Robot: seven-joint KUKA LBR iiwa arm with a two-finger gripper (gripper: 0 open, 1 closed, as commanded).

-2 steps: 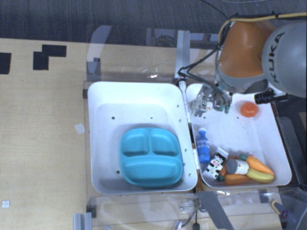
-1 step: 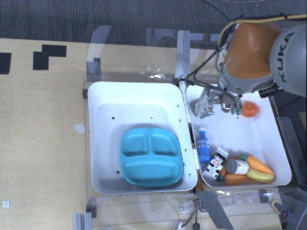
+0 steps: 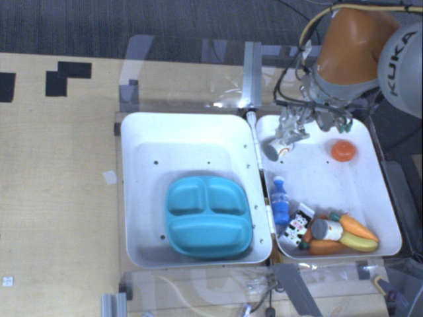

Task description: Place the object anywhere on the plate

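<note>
A blue divided plate [image 3: 208, 216] lies in the left bin [image 3: 152, 144], toward its front. My gripper [image 3: 281, 144] hangs over the back left corner of the right bin [image 3: 370, 183], close to the wall between the two bins. An orange round object [image 3: 343, 150] sits to its right on the bin floor. A blue bottle [image 3: 279, 202] lies along the left wall in front of the gripper. I see no object clearly held.
At the front of the right bin lie a carrot [image 3: 359, 226], a banana [image 3: 357, 242], a grey cylinder [image 3: 319, 229], a black-and-white piece [image 3: 297, 224] and another orange vegetable [image 3: 324, 246]. The arm's orange band [image 3: 353, 38] looms over the back right.
</note>
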